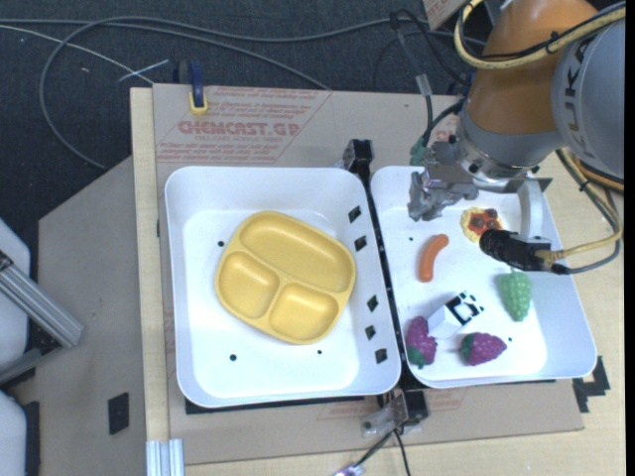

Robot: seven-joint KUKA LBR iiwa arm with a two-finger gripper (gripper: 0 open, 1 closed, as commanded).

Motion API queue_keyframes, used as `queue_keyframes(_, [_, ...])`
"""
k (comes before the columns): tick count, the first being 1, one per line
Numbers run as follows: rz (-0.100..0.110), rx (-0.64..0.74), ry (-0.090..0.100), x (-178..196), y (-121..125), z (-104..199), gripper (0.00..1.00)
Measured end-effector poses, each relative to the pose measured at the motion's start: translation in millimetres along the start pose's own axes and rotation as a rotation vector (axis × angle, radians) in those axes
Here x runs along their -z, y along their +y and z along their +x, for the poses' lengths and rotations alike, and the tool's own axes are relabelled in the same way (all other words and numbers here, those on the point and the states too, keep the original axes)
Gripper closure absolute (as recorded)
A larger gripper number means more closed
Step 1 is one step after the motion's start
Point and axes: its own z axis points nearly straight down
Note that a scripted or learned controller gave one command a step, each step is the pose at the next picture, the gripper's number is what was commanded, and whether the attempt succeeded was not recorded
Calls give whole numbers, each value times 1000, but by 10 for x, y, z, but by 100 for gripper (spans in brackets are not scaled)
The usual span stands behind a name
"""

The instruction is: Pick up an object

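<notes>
A yellow divided tray [286,278] lay in the left bin [189,266]. In the right bin [566,350] sat two purple grape bunches [421,341], an orange sausage [432,257], a small pizza slice [480,222] and green grapes [515,295]. My gripper [434,198] hung just above the sausage; I could not tell how it stood.

The arm [556,67] enters from the upper right, its orange band directly above the grey wrist. The wrist points downward toward the table [149,266]. The tool [429,204] hangs below the wrist, over the upper left part of the right bin [566,360].
</notes>
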Motion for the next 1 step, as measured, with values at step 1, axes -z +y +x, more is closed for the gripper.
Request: queue_keyframes(1, [2,0,0,-193,-260,486,100])
